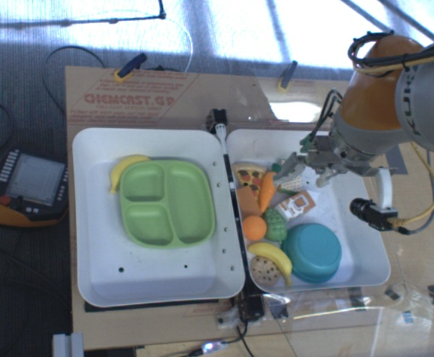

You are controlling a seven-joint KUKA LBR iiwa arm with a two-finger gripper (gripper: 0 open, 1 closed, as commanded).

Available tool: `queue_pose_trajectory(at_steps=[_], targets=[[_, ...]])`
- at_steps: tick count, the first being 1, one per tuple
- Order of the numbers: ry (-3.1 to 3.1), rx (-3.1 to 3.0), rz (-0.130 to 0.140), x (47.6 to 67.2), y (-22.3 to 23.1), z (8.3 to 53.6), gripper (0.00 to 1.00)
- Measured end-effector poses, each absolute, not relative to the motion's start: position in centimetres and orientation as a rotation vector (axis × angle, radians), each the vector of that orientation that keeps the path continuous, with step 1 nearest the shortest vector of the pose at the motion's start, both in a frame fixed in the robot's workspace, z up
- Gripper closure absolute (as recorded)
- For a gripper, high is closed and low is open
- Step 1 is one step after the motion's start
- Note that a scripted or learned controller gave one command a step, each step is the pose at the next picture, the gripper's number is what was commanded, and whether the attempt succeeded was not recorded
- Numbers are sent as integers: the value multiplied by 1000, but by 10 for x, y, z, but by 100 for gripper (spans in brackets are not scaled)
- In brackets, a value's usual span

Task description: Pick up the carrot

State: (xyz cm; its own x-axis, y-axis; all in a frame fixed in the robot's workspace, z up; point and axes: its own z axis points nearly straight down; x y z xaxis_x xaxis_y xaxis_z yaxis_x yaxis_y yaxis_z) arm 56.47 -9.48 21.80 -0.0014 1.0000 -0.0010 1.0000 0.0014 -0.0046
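The banana (pixel 271 256) and blue bowl (pixel 313 251) crowd the right bin's (pixel 377 262) near edge, so the gripper (pixel 289 166), fingers spread and holding nothing just above the carrot (pixel 266 191) by the inner wall, should drop straight, straddling its narrow width.

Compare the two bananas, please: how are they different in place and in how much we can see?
The banana in the left bin lies partly hidden under the green plate; the banana in the right bin lies in full sight among other toys, beside the blue bowl. The left one sits at the far side, the right one near the front. Both are yellow and curved.
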Motion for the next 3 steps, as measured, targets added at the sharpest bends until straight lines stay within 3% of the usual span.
queue_pose_trajectory(at_steps=[1, 2, 3], targets=[[-2173, -2260, 9, 589, -34, 180, 0], [-2289, -2162, -4, 599, -91, 99, 0], [-2276, -2159, 8, 595, -91, 104, 100]])
